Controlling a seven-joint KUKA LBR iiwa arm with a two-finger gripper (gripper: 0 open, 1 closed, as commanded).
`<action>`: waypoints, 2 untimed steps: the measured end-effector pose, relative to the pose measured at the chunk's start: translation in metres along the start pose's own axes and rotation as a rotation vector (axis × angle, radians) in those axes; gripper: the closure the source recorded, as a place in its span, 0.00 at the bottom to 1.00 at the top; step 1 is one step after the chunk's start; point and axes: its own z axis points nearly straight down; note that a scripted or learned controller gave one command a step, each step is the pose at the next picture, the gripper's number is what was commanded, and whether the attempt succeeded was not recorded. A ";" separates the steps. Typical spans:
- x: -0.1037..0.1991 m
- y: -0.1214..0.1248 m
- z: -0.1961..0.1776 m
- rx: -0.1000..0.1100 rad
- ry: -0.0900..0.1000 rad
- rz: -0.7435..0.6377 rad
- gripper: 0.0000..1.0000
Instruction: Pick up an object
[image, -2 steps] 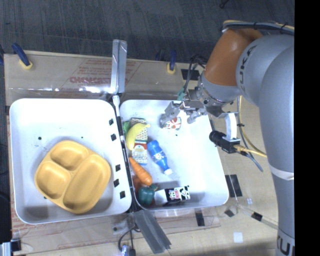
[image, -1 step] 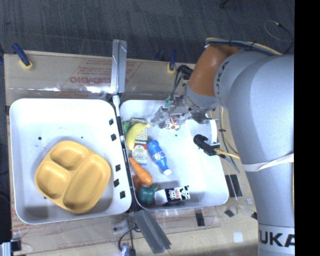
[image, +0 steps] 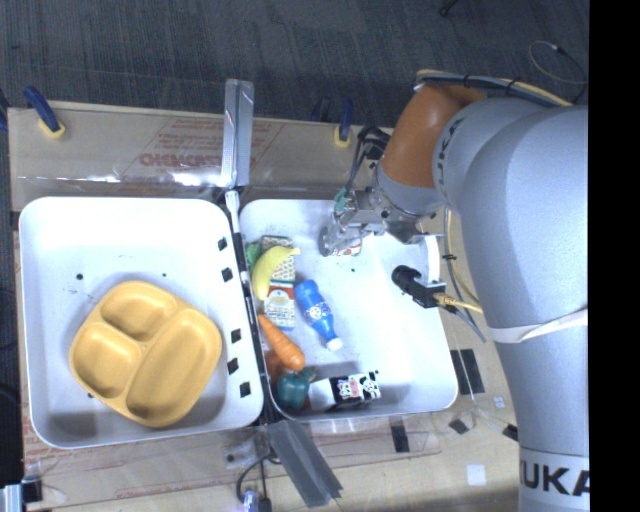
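My gripper (image: 342, 240) hangs over the upper middle of the right bin (image: 400, 350), above bare white floor. The nearest objects lie to its lower left. A yellow banana (image: 267, 268) rests by the bin's left wall. Below it are a small printed packet (image: 281, 302) and a blue bottle (image: 314, 312) with a white cap, lying on its side. An orange carrot (image: 283, 343) lies further down. At the bin's front edge sit a dark green round item (image: 293, 388) and a black-and-white box (image: 354, 388).
The left bin (image: 60, 230) holds a yellow divided tray (image: 145, 350). A metal divider bar (image: 238, 140) runs between the bins. The grey arm (image: 520, 230) covers the right side of the bench. A black fitting (image: 412, 284) juts over the right bin's right part.
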 end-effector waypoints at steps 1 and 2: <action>0.000 0.001 -0.010 0.000 0.001 -0.004 1.00; -0.055 -0.037 0.035 0.025 0.007 0.040 1.00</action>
